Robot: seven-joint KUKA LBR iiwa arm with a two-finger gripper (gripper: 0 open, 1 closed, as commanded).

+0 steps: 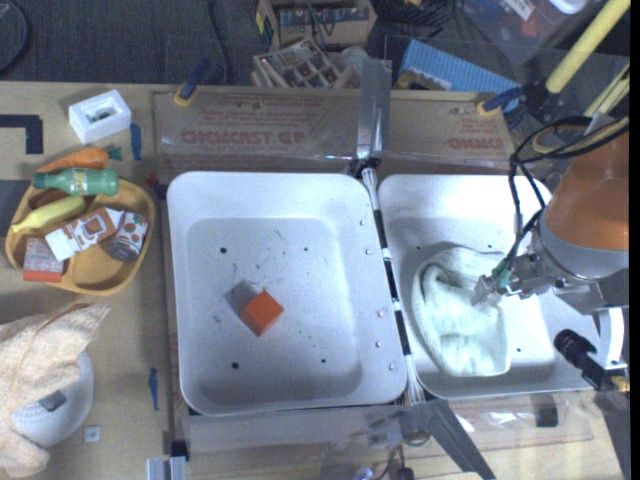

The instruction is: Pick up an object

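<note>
An orange cube [263, 311] lies on the floor of the left bin [200, 208], a little left of its middle. A crumpled white cloth [455, 318] lies in the right bin [400, 208]. My gripper [497, 286] reaches in from the right, low over the cloth's upper right edge, with its tip at or on the fabric. The arm's grey body and orange band [595, 208] hang above the right bin's far right side and hide that part of it.
A yellow bowl [125, 268] with toy food stands left of the bins. A beige cloth [45, 348] and a white box [100, 115] also lie at the left. Cardboard sheets [260, 128] lie behind the bins, and black cables [520, 193] trail over the right bin.
</note>
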